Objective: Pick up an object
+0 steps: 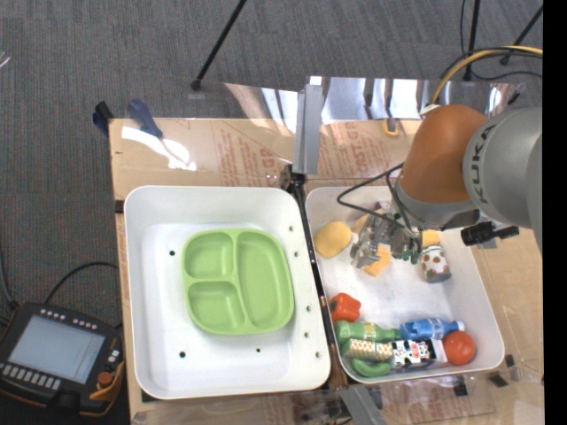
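Nearest, along the right bin's [493, 326] front wall: a green bottle [365, 333], a blue bottle [429, 328], an orange ball [459, 348]. Farther back, gripper [376, 248] lowered among a yellow lump [333, 238] and an orange wedge [378, 264]; finger spread and hold impossible to tell. Left bin [142, 237] carrying a green divided plate [237, 281].

A green divided plate [237, 281] sat in the left white bin [146, 220] on the counter [221, 149], while a handheld control pendant [58, 352] lay on the grey floor [106, 42] nearby.
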